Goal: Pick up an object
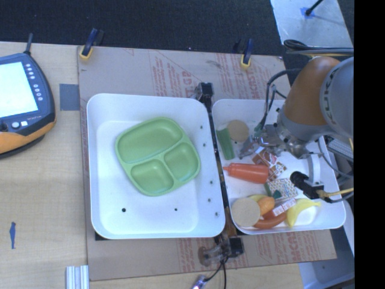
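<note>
The right bin (240,106) holds several toy foods: an orange carrot (246,173), a tan round piece (237,129), a green stick (224,143), a round bun (245,211), a small orange piece (266,205), a red chilli (271,221), a yellow banana (302,210) and small printed packets (277,168). My gripper (258,144) reaches down from the right into the upper middle of this bin, just right of the tan piece and above the carrot. Its fingertips sit low among the packets.
The left bin (102,215) holds a green divided plate (158,155). A handheld pendant with a screen (21,104) lies on the bench at far left. Clamps (88,44) (245,53) pin the cardboard sheet at the back. Cables (328,191) trail by the bin's right edge.
</note>
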`<state>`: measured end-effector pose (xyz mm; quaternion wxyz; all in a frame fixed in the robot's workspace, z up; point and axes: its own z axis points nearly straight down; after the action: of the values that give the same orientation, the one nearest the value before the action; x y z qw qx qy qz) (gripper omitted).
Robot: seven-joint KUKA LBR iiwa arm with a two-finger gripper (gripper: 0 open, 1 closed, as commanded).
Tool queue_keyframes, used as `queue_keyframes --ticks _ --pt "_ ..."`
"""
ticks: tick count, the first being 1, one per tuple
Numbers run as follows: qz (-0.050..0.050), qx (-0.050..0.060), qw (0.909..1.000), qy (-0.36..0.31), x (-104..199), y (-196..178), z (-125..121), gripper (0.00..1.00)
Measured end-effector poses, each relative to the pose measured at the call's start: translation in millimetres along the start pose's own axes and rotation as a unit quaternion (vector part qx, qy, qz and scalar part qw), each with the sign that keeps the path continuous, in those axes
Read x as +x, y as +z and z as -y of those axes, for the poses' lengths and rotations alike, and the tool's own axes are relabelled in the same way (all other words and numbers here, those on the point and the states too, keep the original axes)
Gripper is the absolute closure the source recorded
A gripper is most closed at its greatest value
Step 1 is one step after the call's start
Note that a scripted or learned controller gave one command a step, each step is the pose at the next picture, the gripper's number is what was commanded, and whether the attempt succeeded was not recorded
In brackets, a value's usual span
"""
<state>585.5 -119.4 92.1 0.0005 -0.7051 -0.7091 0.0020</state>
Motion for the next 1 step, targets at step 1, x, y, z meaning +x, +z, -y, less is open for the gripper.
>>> queue_keyframes --ticks 1 --pt "0.001 0.0 1.0 -0.002 -1.0 -10.9 -0.6 1.0"
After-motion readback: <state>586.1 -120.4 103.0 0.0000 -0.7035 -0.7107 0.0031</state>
